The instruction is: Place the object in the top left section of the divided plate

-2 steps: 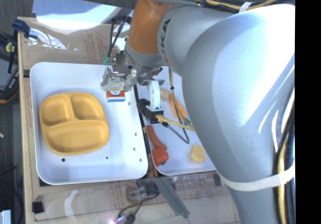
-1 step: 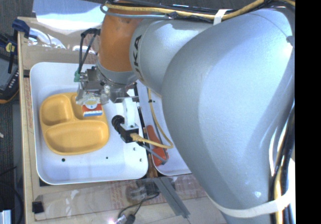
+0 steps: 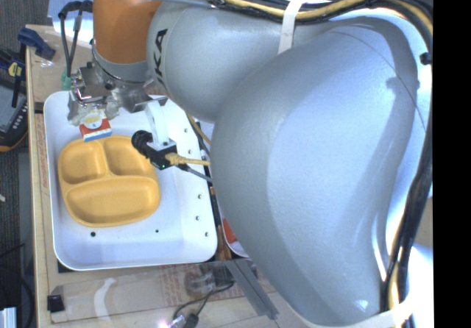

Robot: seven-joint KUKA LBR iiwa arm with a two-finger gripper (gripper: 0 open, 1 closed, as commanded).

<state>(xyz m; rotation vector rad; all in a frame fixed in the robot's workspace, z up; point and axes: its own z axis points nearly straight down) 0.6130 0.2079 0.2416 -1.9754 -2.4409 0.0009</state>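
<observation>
We look down on a wooden bench (image 3: 110, 293) set on a dark floor; at its left edge lie a blue clamp (image 3: 33, 40) and some dark gear we cannot make out; the grey arm (image 3: 316, 150) is by far the largest thing, sweeping in from the right and covering most of the bench on that side, with black and yellow cables running along its top; its orange band (image 3: 121, 18) sits at upper left, just above the wrist.

Next in size is the left white bin (image 3: 110, 254), shallow, with small dark holes dotted across its floor; inside it, towards the left, rests the yellow divided plate (image 3: 110, 201), lying flat, with one wide section along the near side and two smaller ones side by side above it; all three sections look bare.

The gripper (image 3: 90, 104) hangs over the bin's upper-left corner, just beyond the plate's far rim; we cannot tell whether the pincer is spread or pressed together, since its metal parts blur into one cluster.

A black fitting (image 3: 151, 146) with a tan cable juts over the plate's upper-right edge.

Smallest is the object (image 3: 96, 128), a little white, orange and blue pack; it sits directly under the gripper, at the rim of the plate's top-left section; whether it is gripped or resting on the bin we cannot tell.
</observation>
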